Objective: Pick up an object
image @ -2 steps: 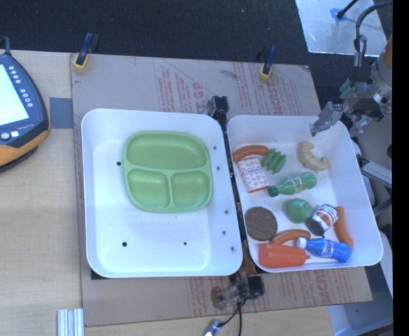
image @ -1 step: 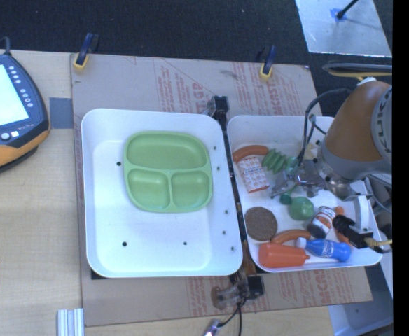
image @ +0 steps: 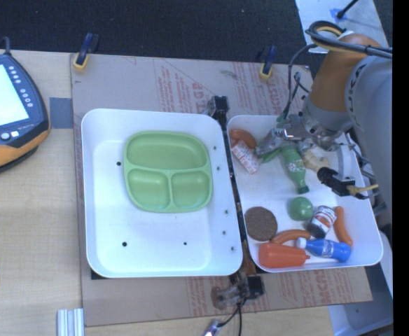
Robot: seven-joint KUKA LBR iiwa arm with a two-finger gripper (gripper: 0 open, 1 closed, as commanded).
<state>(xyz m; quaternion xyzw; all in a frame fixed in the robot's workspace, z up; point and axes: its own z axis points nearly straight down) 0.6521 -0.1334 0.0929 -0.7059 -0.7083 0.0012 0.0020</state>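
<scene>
While the arm reached into the right bin [image: 372, 247], its gripper [image: 283, 140] hung low over a green bottle [image: 293, 166]; whether it gripped anything, I couldn't tell.

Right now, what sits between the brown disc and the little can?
In the camera view, a green ball sits between the brown disc and the can.

Grey arm [image: 344, 68] reaches in, gripper [image: 278, 144] low.
</scene>
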